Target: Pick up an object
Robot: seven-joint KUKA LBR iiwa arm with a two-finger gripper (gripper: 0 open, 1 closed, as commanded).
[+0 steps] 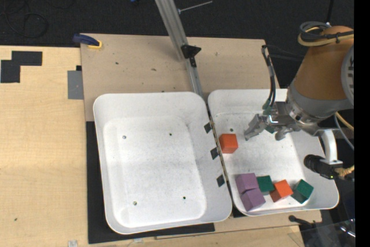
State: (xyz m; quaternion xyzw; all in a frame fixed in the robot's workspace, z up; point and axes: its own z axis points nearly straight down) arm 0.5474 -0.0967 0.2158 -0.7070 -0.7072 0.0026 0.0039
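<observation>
Cube [228, 143] left of pincer [267, 128] (apart).

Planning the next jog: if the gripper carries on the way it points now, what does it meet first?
The gripper points left and slightly down in the view, toward the lone orange cube in the right white bin. It would probably meet that cube first, though its height above the floor is unclear.

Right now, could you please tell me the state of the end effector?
End effector: open, holding nothing, above the right bin, to the right of the orange cube.
</observation>
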